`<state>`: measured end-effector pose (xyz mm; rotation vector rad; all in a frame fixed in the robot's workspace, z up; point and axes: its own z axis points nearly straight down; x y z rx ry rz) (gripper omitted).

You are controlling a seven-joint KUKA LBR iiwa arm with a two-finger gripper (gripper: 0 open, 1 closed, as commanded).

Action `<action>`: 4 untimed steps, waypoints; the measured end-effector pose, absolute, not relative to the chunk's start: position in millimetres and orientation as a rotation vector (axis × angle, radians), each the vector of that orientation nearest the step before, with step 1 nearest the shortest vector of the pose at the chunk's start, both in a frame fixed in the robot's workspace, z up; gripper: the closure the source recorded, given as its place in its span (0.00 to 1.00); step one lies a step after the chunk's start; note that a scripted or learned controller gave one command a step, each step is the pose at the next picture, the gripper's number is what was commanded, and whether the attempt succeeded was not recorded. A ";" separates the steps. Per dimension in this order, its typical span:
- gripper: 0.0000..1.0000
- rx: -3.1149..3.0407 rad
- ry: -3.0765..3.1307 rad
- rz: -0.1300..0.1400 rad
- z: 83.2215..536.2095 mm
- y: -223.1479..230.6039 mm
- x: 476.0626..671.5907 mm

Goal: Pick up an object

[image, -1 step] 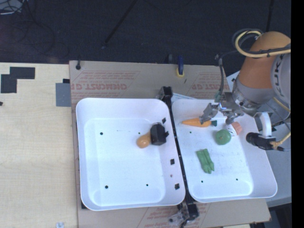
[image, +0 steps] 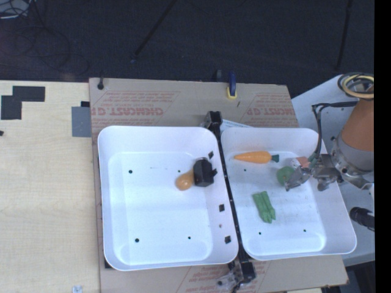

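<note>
**Pincer low in the right bin, beside a green lump**

The arm (image: pixel 360 136) reaches in from the right, its pincer (image: pixel 297 179) down in the right bin (image: pixel 333 237), touching or just beside a round green object (image: pixel 284 175); whether the pincer is apart or together, I cannot tell. A toy carrot (image: pixel 253 157) lies near the bin's far wall, a flat green piece (image: pixel 264 206) mid-bin. In the left bin (image: pixel 153 249), an orange object (image: pixel 184 181) touches a black object (image: pixel 203 173).

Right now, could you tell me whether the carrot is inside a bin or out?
Inside: the carrot lies flat on the right bin's floor near its far wall.
</note>
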<state>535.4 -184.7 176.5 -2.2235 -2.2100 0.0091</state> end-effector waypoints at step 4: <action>0.00 -2.218 -2.202 0.019 148.1 -116.7 517.3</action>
